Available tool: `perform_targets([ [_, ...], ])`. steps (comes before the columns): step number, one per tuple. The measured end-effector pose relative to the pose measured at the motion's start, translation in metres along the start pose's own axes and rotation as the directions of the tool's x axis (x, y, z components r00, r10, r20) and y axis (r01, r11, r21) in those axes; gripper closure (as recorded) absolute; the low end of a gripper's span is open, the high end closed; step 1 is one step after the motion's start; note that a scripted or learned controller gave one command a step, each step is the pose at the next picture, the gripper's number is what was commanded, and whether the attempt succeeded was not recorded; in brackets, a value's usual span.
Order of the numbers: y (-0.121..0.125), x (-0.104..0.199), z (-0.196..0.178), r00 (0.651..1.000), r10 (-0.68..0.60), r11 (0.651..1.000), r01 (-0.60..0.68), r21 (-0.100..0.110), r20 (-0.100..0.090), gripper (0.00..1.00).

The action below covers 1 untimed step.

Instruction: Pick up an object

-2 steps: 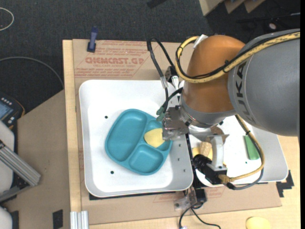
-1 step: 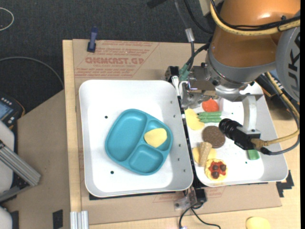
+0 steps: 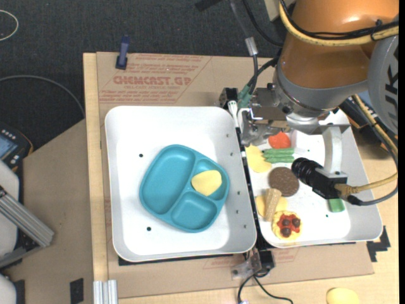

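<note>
We see the end effector (image 3: 256, 122) low at the right bin's (image 3: 364, 223) ten o'clock corner; whether it is apart or together we cannot tell. Toy foods (image 3: 278, 179) cluster just below, toward its five o'clock.

Cardboard sheet (image 3: 158, 75) under two white bins (image 3: 126, 170), blue clip (image 3: 122, 52) at its back edge, dark carpet (image 3: 44, 43) around, cables (image 3: 250, 40) behind.

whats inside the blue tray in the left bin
The blue tray holds one pale yellow piece in its upper right compartment. Its other two compartments show bare blue. Nothing covers the tray.
</note>
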State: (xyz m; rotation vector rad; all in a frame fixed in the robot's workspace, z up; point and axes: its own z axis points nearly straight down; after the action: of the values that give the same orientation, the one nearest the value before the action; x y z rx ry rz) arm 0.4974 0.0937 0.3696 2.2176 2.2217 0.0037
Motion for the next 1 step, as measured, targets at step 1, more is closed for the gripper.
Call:
perform_targets([
  [1, 0.0005, 0.0005, -0.0101, 1.0, -0.001, 1.0, 0.001, -0.002, 0.0, 1.0],
])
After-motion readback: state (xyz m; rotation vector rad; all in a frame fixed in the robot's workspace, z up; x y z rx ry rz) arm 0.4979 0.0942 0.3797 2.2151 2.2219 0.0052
